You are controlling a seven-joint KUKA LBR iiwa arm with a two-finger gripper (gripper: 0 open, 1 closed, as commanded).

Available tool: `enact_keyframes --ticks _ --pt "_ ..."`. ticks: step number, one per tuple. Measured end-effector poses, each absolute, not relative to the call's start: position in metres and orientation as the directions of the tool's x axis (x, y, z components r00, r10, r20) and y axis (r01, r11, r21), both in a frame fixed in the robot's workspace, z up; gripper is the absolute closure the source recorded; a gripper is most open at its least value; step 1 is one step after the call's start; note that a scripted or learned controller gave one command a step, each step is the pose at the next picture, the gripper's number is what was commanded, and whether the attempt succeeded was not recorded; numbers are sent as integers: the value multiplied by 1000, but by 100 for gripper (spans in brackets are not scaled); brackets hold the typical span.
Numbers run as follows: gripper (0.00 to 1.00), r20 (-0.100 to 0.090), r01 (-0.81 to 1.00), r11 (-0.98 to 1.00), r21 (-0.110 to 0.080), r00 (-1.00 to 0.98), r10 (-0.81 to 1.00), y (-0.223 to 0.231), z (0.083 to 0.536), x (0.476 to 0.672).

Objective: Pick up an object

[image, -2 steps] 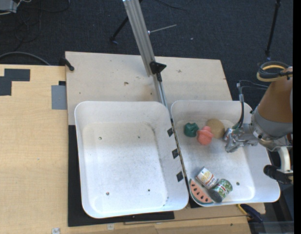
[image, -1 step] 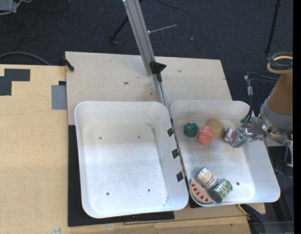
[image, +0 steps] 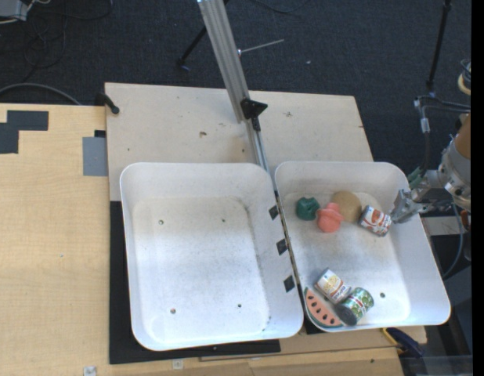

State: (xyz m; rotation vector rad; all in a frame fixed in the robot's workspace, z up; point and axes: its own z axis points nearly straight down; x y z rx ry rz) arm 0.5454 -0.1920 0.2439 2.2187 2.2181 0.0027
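Observation:
The right bin [image: 414, 288] holds a dark green block [image: 307, 207], a pink-orange round toy [image: 330, 219], a tan ball [image: 348, 204] and a small red-and-white can [image: 374, 221] near its far right side. Near the front lie a labelled can [image: 332, 283], a green can [image: 357, 301] and a watermelon slice [image: 323, 312]. My gripper [image: 404, 207] hangs at the bin's right rim, just right of the red-and-white can, with nothing visibly between its fingers.
The left bin [image: 148, 202] stands beside the right one, with black clips [image: 278, 246] along the shared wall. A slanted aluminium pole [image: 230, 61] rises behind the bins. Wooden boards lie to the left and behind.

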Motion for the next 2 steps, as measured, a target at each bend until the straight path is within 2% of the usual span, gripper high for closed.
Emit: enact_keyframes --ticks 1,2 --pt "100 -1 1000 1 2 -1 1000 -193 273 546" --pt "100 2 1000 4 -3 -4 1000 -143 277 542"
